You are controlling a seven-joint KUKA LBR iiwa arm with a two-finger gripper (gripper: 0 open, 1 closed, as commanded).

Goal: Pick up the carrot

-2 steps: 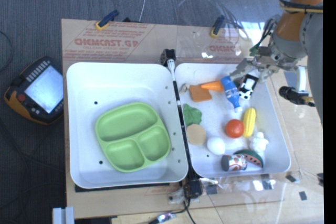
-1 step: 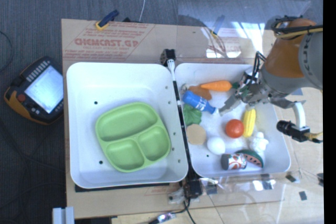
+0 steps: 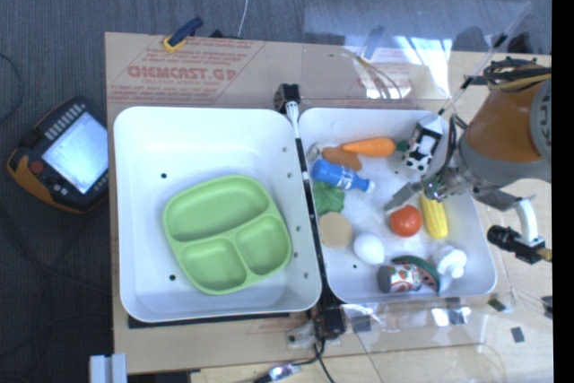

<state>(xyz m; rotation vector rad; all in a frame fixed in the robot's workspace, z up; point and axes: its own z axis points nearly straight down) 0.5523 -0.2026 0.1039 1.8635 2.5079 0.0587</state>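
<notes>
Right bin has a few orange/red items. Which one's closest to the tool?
The red tomato, round, sitting just below the tool and beside the yellow corn. The carrot lies farther off at the bin's back edge; the brownish sausage sits left of it.

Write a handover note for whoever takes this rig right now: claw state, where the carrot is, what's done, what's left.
Claw: low over the right bin, near its middle right, above the tomato and beside the corn cob. Nothing is visibly between its fingers; open or shut is unclear from this angle.
Carrot: lies flat at the back of the right bin, next to the cow toy, away from the claw.
Left bin: holds the green divided plate.
Done: nothing yet; the carrot is not grasped.
Left: move the claw back toward the carrot, grip it and lift it.
</notes>
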